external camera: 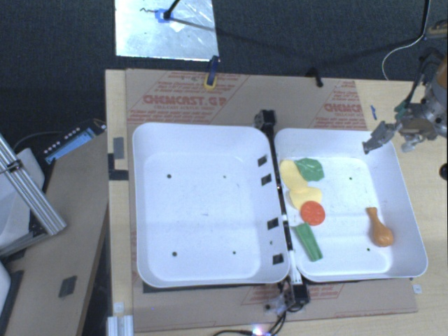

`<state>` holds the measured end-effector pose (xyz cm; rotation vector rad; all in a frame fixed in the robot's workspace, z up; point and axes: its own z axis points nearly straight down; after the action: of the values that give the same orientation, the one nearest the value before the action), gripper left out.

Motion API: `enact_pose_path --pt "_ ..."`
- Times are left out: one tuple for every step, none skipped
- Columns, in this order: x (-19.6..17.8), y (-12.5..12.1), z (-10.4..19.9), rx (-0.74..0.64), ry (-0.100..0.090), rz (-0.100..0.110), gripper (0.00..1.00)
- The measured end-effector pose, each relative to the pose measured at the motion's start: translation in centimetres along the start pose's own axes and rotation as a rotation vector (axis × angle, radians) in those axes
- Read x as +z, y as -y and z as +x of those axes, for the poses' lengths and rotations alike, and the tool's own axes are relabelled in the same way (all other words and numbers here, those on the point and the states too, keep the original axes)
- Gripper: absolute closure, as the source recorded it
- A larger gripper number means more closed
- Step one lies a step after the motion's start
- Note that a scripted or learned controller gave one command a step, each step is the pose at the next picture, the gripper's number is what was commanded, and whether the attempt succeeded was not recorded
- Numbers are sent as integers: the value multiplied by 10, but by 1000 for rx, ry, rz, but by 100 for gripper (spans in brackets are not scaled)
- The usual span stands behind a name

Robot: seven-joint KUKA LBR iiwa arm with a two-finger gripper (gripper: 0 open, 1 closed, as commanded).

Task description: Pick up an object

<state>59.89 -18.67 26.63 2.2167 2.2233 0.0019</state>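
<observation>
Gripper hovering above the right bin's toy food

The orange gourd-shaped toy (pixel 379 227) is lying in the right bin (pixel 402 187), long axis running twelve to six, at six o'clock from the gripper (pixel 381 136), whose closure I cannot tell.

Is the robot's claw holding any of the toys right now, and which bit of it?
No, nothing is between the gripper's fingers. It sits above the right bin's top right corner, while the toys lie lower in that bin, apart from it.
</observation>
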Motion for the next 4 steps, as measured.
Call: enact_pose_path --pt "166 -18 34 -5 -4 10 0" --pt "181 63 77 3 -3 3 0" --pt "180 -40 75 -5 2 -10 0" --pt "181 -50 106 -4 -1 -2 0"
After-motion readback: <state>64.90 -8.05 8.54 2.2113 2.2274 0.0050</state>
